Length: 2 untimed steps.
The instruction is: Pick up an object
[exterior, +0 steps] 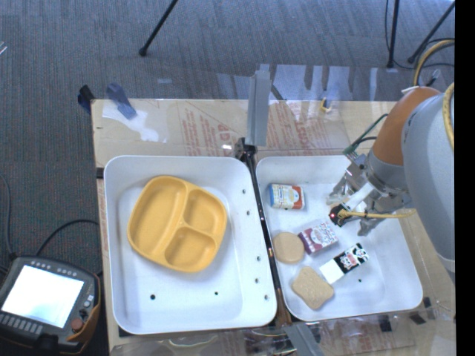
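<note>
My gripper hangs over the right part of the right bin, open, with nothing between its fingers. Just left of and below it lies a small maroon carton. A black-and-white carton lies below the gripper. Further left are a blue-and-orange carton and a round tan biscuit. A slice of bread rests near the bin's front edge.
The left bin bears a yellow divided plate. A grey upright post stands behind the wall between the two bins. A teach pendant lies on the floor at lower left.
</note>
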{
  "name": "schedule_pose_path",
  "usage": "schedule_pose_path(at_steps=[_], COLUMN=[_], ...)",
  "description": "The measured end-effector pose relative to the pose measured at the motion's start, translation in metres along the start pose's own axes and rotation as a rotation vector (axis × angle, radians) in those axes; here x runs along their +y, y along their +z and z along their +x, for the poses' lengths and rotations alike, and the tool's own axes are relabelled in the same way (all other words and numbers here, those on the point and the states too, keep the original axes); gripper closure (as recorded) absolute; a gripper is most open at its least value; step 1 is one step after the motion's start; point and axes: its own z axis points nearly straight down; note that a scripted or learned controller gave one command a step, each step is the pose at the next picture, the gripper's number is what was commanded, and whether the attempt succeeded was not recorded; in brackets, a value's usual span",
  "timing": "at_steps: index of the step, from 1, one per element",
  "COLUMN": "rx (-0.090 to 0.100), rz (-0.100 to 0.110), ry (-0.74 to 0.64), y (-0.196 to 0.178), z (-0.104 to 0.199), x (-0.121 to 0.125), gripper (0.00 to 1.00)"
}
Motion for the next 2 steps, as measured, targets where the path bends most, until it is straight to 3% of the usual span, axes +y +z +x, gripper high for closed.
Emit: schedule_pose_path(at_steps=[1,2], rx=[0.009,-0.002], rz=[-0.01,0.001], ry=[0.052,0.328], y=[-0.081,0.003], z=[0.001,-0.017], x=[0.051,0.03], gripper=[0.0,0.0])
